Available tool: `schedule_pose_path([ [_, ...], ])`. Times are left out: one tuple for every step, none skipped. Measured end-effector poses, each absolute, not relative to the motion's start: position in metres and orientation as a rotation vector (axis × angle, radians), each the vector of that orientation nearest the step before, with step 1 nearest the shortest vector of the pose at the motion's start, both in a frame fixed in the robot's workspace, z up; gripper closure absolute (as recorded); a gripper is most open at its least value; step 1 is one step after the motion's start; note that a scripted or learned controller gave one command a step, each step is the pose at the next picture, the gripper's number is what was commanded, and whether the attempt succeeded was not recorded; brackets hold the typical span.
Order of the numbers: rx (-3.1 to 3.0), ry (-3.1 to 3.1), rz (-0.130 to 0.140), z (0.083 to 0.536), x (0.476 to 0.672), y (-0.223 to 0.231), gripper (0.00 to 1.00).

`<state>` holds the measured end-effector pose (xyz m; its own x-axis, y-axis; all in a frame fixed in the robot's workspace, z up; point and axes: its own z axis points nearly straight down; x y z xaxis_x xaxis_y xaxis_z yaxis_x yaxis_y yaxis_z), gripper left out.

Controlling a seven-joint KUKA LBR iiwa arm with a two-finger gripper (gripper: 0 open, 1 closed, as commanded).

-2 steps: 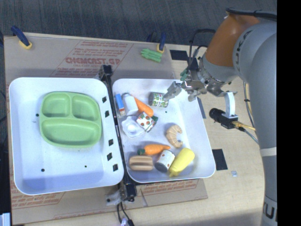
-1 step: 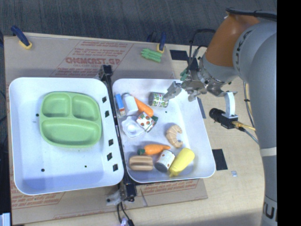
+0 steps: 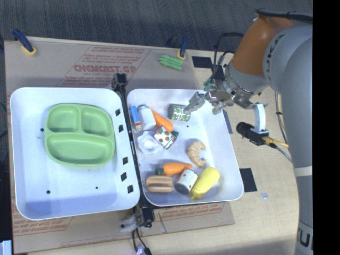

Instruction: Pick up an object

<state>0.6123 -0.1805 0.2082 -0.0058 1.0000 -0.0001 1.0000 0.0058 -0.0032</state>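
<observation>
Gripper (image 3: 194, 103) over the right bin's (image 3: 231, 163) upper rim, finger state cannot tell; small green can (image 3: 179, 112) lies just beside it at eight o'clock.

Red print approx "CHEMCAST GP" on cardboard sheet (image 3: 106, 62) under bins, smaller lines beneath illegible, can labels unreadable

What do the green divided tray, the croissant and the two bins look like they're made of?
The green divided tray looks like molded plastic with a matte, evenly colored surface and soft rounded compartment edges. The croissant seems to be a toy, probably plastic or rubber, judging by its uniform tan color and smooth ridges. The left bin and right bin look like thin white plastic, slightly glossy with rounded rims.
</observation>
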Motion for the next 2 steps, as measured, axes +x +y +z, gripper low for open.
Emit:
schedule_pose_path([
  [-2.213, -2.226, 0.004, 0.2082, 0.6123, -0.1805, 0.00],
  [-2.213, -2.226, 0.004, 0.2082, 0.6123, -0.1805, 0.00],
])
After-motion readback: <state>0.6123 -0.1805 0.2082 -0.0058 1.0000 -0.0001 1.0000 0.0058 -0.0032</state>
